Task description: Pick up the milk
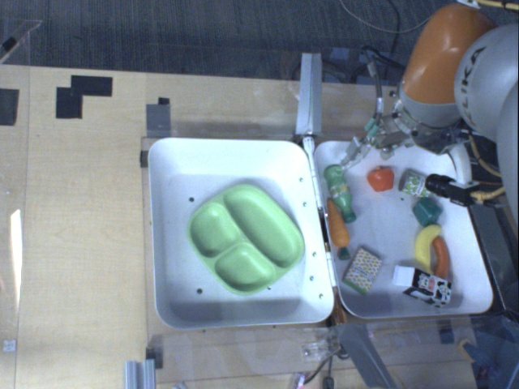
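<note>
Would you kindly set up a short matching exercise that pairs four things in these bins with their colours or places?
Things:
1. divided plate
2. carrot
3. banana
4. milk carton

Descriptions:
A. yellow, beside a red sausage-shaped toy
B. black-and-white cow pattern, near front edge of right bin
C. light green, alone in left bin
D. orange, along right bin's left wall

Pairs: 1-C, 2-D, 3-A, 4-B

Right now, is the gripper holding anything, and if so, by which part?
Nothing is held. The gripper hangs over the far left corner of the right bin, above the green bottle, with nothing between its fingers. The milk lies untouched near the front.
</note>
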`<move>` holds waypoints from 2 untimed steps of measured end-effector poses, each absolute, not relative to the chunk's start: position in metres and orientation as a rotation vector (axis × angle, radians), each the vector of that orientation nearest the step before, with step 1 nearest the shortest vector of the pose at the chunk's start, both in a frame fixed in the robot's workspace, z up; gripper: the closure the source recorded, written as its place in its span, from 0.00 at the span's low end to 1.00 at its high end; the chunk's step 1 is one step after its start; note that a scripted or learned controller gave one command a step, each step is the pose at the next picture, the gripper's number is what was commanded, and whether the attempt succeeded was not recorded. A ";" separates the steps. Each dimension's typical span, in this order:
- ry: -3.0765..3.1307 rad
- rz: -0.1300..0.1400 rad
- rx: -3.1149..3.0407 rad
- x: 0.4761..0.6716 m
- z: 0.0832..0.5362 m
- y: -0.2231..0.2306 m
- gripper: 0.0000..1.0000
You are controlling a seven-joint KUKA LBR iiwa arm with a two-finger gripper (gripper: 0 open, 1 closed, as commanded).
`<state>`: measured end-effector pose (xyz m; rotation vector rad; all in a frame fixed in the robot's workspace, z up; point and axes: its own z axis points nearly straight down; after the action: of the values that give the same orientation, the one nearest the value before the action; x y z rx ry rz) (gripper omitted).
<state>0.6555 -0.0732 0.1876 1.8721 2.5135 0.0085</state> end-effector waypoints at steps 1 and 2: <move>2.553 0.005 1.818 0.599 0.189 -0.122 0.00; 2.464 0.006 1.937 0.617 0.221 -0.140 0.00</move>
<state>0.6168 -0.1399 0.2214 1.9375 2.4640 0.0060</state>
